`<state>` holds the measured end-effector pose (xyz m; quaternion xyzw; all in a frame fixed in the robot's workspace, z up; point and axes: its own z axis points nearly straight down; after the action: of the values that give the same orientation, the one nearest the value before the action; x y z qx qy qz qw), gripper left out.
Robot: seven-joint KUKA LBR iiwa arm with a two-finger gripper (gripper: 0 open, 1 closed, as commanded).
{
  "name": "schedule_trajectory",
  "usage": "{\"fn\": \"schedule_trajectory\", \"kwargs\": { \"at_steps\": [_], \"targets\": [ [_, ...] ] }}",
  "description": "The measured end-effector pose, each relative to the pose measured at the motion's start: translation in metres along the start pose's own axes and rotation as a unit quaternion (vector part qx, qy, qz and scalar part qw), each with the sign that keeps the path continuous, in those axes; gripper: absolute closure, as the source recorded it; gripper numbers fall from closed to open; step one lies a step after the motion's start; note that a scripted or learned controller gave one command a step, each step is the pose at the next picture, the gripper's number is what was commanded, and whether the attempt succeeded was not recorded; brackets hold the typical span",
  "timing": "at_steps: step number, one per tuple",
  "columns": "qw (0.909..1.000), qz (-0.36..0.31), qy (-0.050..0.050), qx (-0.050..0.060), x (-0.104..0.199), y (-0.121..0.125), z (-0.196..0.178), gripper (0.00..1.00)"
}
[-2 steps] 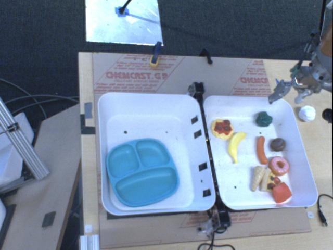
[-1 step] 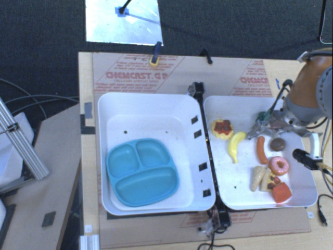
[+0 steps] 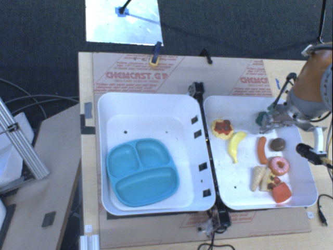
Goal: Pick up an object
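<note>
The right bin (image 3: 239, 194) holds several toy foods. A red and yellow tart (image 3: 222, 128) and a yellow banana (image 3: 236, 145) lie on its left side. An orange sausage (image 3: 261, 150), a brown round piece (image 3: 277, 144), a pink donut (image 3: 280, 165), a tan piece (image 3: 257, 177), a pizza slice (image 3: 269, 181) and a red piece (image 3: 281, 192) lie on its right side. My gripper (image 3: 265, 120) hangs over the bin's far right part, just beyond the sausage and the brown piece. I see nothing held in it.
The left bin (image 3: 151, 108) holds a blue divided plate (image 3: 142, 171). The grey arm with its orange band (image 3: 312, 85) reaches in over the right bin's far right corner. A black clamp (image 3: 196, 89) sits where the two bins meet at the back.
</note>
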<state>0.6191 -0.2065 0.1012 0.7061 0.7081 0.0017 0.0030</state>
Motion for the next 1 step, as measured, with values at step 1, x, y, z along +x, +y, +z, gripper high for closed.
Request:
{"fn": "schedule_trajectory", "kwargs": {
  "at_steps": [1],
  "targets": [
    [1.0,0.002,0.002,0.006,0.0204,-0.0877,0.0176,1.0]
  ]
}}
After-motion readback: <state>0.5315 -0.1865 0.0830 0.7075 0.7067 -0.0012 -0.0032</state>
